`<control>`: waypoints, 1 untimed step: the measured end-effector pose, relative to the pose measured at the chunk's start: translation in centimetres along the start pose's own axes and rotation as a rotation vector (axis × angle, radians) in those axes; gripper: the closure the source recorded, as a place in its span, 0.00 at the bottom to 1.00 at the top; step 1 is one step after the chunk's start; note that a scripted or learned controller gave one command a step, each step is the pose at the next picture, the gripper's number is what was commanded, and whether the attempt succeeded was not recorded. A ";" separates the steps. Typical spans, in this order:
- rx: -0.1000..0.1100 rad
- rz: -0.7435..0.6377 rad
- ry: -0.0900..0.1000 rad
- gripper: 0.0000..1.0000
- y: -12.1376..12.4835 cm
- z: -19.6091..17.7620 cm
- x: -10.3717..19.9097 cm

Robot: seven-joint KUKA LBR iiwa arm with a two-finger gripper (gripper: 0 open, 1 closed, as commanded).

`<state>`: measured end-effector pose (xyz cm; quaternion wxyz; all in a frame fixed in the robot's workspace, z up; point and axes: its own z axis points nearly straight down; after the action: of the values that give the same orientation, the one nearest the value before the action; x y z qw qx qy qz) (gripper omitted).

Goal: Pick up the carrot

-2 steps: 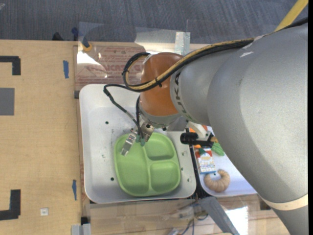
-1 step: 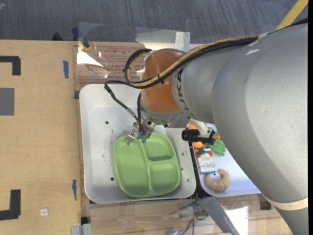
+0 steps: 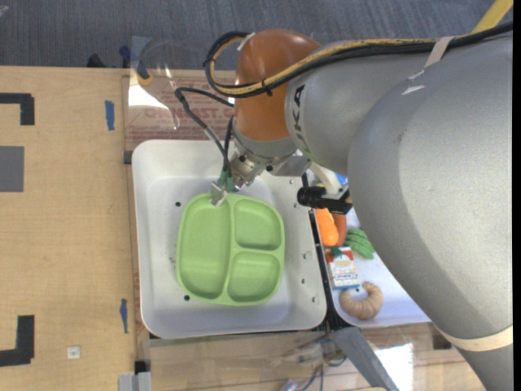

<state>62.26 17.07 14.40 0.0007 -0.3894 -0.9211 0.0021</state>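
The grey arm reaches across from the view's right. Its thick upper link covers most of that side, and the orange band sits above the wrist, which points steeply down. Black cables loop from the band down toward the tool. The gripper hangs at the far corner of a green divided plate, at or just above its rim; contact cannot be told. The view is too small to show whether the gripper is open or closed, and nothing can be made out in its grasp. The plate lies in the white bin directly beneath the gripper.

The carrot is well apart from the gripper, off toward the arm's side and a little nearer the camera. It lies in the neighbouring bin, close to the wall between the two, with its green top turned away from the gripper. Beyond the carrot, farther still from the gripper, are a small printed packet and a tan curled toy.
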 end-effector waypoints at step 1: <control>-0.010 -0.085 -0.007 1.00 -2.4 -19.9 -6.4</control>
<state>65.02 10.86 34.35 -0.0043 -0.3499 -0.9368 -0.0013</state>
